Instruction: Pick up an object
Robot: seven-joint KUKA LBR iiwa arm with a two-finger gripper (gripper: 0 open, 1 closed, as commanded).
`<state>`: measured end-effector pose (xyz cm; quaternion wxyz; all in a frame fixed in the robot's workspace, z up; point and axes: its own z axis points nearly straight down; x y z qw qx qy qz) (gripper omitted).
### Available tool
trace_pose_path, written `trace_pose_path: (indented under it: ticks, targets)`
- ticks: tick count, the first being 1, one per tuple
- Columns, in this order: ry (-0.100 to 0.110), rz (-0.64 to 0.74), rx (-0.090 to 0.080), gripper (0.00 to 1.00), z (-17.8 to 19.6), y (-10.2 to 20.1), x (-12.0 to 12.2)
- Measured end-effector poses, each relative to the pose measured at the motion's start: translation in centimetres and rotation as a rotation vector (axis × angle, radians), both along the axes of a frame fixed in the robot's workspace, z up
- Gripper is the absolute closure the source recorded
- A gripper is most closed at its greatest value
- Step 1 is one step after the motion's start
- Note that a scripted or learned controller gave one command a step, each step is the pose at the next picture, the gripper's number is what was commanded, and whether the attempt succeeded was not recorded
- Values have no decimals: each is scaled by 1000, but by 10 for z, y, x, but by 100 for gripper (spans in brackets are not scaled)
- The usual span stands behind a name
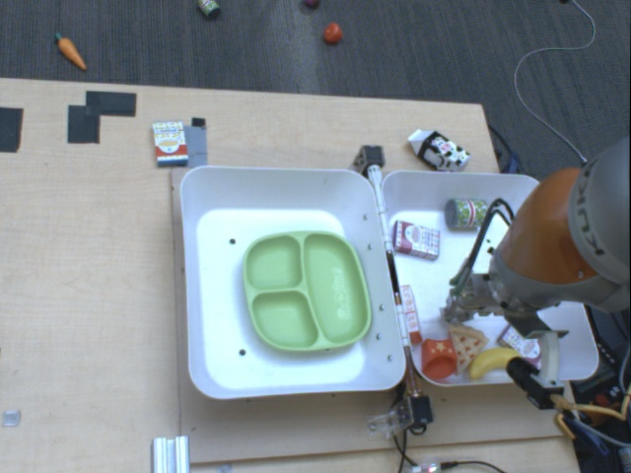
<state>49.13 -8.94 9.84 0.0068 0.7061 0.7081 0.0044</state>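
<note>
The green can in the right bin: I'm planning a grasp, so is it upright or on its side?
On its side: the green can shows its long side, lying flat in the right bin.

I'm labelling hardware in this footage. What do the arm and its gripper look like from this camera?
The arm is a thick rounded grey body with a broad orange band above the wrist. A thin black cable loops along its left side. Below the band sits a grey metal gripper with darker mechanical parts.

Lighting is bright and even from overhead, with soft, short shadows. Glare washes out the left bin [286, 190] floor. Overall focus is slightly soft, with fine detail blurred.
</note>
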Motion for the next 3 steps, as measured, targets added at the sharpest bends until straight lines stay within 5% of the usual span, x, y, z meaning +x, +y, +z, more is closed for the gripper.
trace_pose_path:
  ticks: [1, 2, 3]
  targets:
    - [12, 2, 5, 100, 86, 102, -4]
    - [12, 2, 4, 0, 86, 101, -4]
    - [13, 2, 4, 0, 86, 101, -4]
